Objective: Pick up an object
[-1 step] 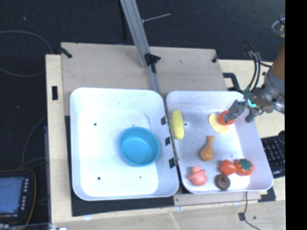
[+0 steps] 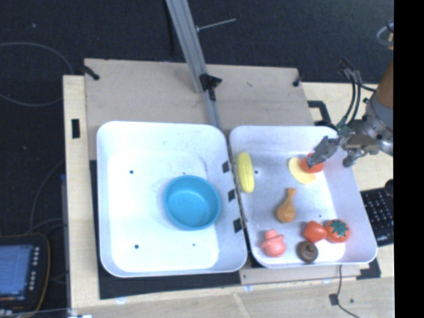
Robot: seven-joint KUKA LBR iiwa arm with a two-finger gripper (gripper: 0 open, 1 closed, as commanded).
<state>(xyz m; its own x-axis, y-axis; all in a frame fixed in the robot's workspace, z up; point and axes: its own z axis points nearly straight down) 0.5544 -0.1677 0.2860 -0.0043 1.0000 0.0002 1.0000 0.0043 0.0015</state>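
My gripper [image 2: 335,156] hangs over the right part of the right bin [image 2: 278,138], its two fingers spread apart and open. A small red object [image 2: 313,164] lies on a flat yellow piece [image 2: 299,170] right at the tip of the left finger [image 2: 323,151]; it is not between the fingers. In the same bin lie a yellow corn cob [image 2: 246,171] at the left wall, a tan gourd [image 2: 286,207], a pink toy [image 2: 272,242], a brown round piece [image 2: 307,251], a red tomato [image 2: 315,231] and a red fruit with a green top [image 2: 338,230].
The left bin [image 2: 132,144] holds a blue bowl [image 2: 192,202] near its middle. A grey metal pole [image 2: 189,38] slants down from the top to the seam between the bins. A keyboard [image 2: 379,214] sits off the right bin's right edge.
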